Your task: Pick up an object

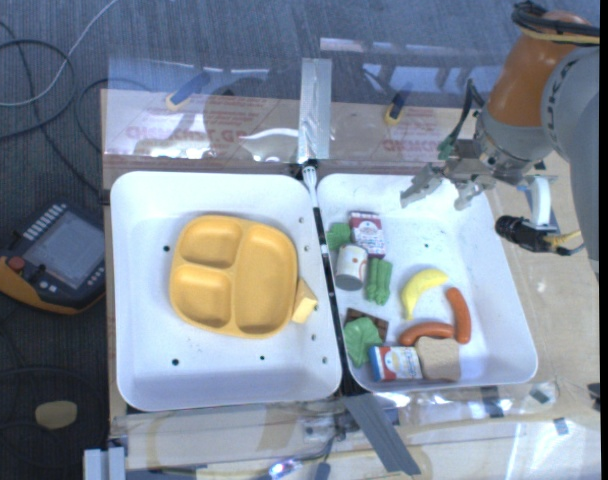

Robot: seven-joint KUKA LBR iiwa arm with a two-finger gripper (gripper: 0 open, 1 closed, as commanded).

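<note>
Two white bins [134, 298] sit on a tan bench. In the left one lies a yellow-orange tray [234, 273] with a pale yellow wedge [304, 309] at its edge. The right bin [494, 298] holds a yellow banana [424, 288], two orange-red sausages [458, 314], green pieces [378, 280], a red-and-white packet [367, 233], a white can [351, 265], a brown block [440, 361] and a red-labelled tub [394, 364]. The arm [544, 78] is grey with an orange band, its gripper [442, 190] grey.

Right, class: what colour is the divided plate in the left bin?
Yellow: the divided plate shows clearly in the camera view.
</note>
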